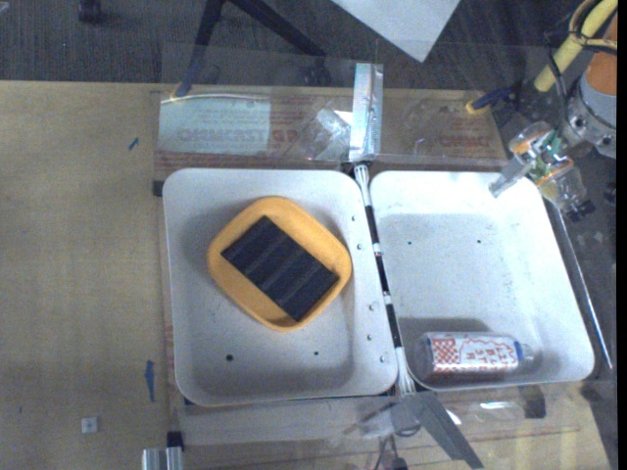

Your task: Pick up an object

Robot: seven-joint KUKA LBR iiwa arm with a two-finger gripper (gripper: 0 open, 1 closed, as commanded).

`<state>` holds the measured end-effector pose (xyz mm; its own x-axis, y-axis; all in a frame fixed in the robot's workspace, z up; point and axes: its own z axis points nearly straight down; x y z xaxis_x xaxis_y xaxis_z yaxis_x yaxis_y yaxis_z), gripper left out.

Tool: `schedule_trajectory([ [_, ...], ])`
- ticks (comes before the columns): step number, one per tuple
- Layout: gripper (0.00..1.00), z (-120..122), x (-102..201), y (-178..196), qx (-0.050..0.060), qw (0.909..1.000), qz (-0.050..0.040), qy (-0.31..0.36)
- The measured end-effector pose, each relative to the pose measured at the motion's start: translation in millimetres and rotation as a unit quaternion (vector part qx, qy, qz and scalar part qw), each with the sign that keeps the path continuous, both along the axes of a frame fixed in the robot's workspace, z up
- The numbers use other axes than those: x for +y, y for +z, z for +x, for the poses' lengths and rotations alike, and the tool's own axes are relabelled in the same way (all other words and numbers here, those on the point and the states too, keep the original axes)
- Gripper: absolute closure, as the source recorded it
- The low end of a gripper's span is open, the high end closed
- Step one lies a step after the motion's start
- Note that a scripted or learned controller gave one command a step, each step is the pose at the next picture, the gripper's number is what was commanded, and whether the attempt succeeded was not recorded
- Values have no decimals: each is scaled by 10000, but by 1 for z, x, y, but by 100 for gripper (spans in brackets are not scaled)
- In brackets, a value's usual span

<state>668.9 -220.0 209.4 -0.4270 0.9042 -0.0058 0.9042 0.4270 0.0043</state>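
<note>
1. Nearest the camera, the tube lies on its side in the right bin, hard against that bin's front wall. Its label is patterned red and white; the print is too small to read.

2. Left of the tube, across the divider between the two bins, the left bin holds a yellow pad with a dark ribbed panel on top, set at a tilt near that bin's middle. No writing shows on it.

3. Beyond the tube, the floor of the right bin is bare up to its far wall.

4. Farther still, past the far right corner of the right bin, the gripper hangs at the bin's rim, well apart from the tube. I cannot tell how its fingers stand; nothing is seen between them.

5. Behind both bins, a clear sheet on the counter carries pale lettering too faint to read.

6. Step in hand, as I judge it: the approach. Nothing is grasped yet, and the arm sits at the edge of the working area.

7. The next move calls for choosing a target. The tube is the closer one: the gripper would travel toward the camera across the right bin, turn to span the tube's narrow width, and descend. The front wall beside the tube leaves little room for one finger, so a grasp nearer its middle looks safer.
</note>
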Motion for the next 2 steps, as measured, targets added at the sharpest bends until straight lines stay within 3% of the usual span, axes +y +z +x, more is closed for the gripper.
schedule_trajectory([
  [1,0,0,24,-71,-32,9816,-36,1910],
  [2,0,-7,3,-48,-2,9873,-9,1586],
])
